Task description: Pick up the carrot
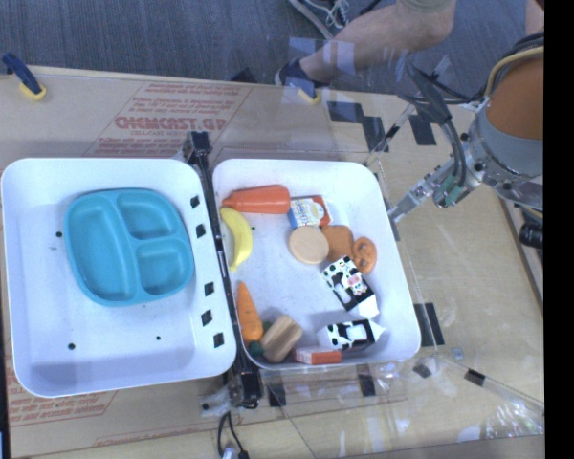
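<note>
The grey arm with the orange band (517, 103) is reaching in from three o'clock, and its two-finger tool (407, 202) is hanging outside the right white plastic bin (394, 256), just beyond that bin's two-o'clock corner, over the brown table (459, 275). The thin fingers are blurred, so I cannot tell how far apart they are standing; nothing is showing between them.

The small tapered orange carrot (249, 313) is lying in the right bin near its seven-o'clock corner, close against the wall shared with the left white bin (19, 256). A tan bread roll (281, 338) is sitting just beside it at four o'clock, and a yellow banana (236, 236) is lying above it at twelve o'clock. A longer orange sausage-shaped toy (258, 199) is resting along the bin's far wall at eleven o'clock. Two black-and-white cow-print cartons (347, 282) are sitting toward five o'clock. In the left bin a blue divided plastic tray (129, 245) is lying flat.
</note>
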`<state>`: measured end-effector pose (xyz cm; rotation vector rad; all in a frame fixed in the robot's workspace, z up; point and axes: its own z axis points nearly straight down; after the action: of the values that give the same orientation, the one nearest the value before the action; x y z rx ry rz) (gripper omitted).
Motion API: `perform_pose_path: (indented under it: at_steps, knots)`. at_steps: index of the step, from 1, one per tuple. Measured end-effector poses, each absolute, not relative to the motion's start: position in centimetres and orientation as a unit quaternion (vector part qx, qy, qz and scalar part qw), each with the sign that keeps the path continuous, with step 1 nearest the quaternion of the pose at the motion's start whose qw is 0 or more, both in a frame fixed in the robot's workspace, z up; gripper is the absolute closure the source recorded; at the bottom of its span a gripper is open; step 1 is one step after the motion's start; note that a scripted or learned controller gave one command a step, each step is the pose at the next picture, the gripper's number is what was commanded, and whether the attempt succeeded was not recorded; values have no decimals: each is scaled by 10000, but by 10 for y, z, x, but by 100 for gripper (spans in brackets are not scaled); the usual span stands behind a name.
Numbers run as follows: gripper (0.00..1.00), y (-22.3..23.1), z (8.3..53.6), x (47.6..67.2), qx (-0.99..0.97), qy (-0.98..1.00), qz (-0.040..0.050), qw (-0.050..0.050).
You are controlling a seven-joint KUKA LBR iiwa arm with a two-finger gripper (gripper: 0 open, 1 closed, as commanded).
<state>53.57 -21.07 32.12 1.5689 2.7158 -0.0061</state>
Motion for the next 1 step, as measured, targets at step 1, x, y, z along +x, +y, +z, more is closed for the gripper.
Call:
perform_pose_path:
  at_steps: [1]
  knots:
    - [100,-211,310,561,6288,7776,-18,8]
